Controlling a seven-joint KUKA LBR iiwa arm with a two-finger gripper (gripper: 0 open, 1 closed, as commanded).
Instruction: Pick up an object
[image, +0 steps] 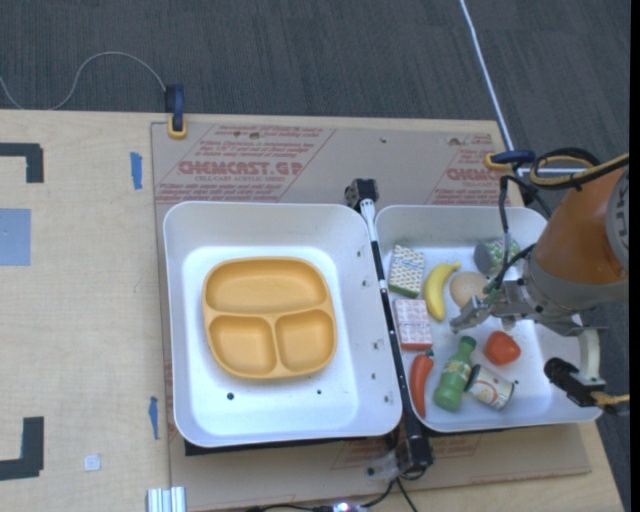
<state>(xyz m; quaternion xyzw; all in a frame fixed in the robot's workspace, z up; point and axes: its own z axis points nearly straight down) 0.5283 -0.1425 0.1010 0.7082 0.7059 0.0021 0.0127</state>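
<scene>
— Over by the tabletop's (80, 330) right edge, the grey arm (590, 240) with its orange band hangs above the right bin (560, 408). See the claw (478, 312)?

— I do. It points toward the middle of that bin, low over the toys, next to a pale round thing (465, 288) and the banana (438, 290). Whether it is clenched or released, I cannot tell; nothing shows plainly between its fingers.

— What else lies under it?

— A red tomato-like piece (502, 348) just beside the claw, toward the near edge. A green bottle (455, 375) tilts near the bin's front wall, touching a small can (495, 390) on its side. A red pepper (421, 383) lies against the bin's left wall, and two patterned cartons (406, 270) sit along that wall farther back.

— And the left bin (190, 250)?

— It carries a yellow divided plate (268, 316), three compartments, resting flat in the middle. Both bins stand on a cardboard sheet (250, 165) toward the tabletop's far edge.
</scene>
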